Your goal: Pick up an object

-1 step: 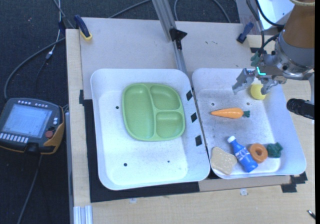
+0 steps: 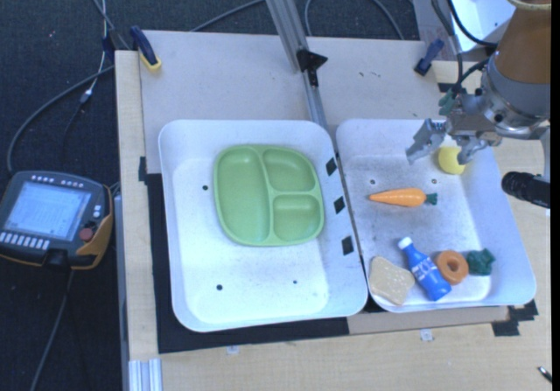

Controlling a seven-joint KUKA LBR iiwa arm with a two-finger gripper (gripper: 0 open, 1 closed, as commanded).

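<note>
- Table (image 2: 219, 74): pale top, wood edge on the left; dark carpet around it with loose cables.
- Teach pendant (image 2: 52, 219) lies on the floor left of the table, screen lit.
- Metal pole (image 2: 284, 9) slants down from the top edge to the gap between the bins.
- Blue-yellow clamp (image 2: 144, 48) at the table's far left corner; a blue clamp (image 2: 429, 57) at the far right.
- Left bin (image 2: 201, 293): holds a green divided plate (image 2: 267, 195), three compartments, lying flat.
- Right bin (image 2: 503, 240): carrot (image 2: 401, 198) near the middle, lying crosswise; yellow ball (image 2: 451, 160) at the far side.
- Near edge of the right bin: bread slice (image 2: 390, 280), blue bottle (image 2: 425, 270), donut (image 2: 452, 266) and a small green piece (image 2: 480, 261), close together; bottle touches bread and donut.
- Tool (image 2: 448, 143) over the far part of the right bin, fingers spread, nothing between them; the ball sits just beside the right finger.
- Arm's upper part is cut off at the right edge; the green piece is too small to identify.
</note>
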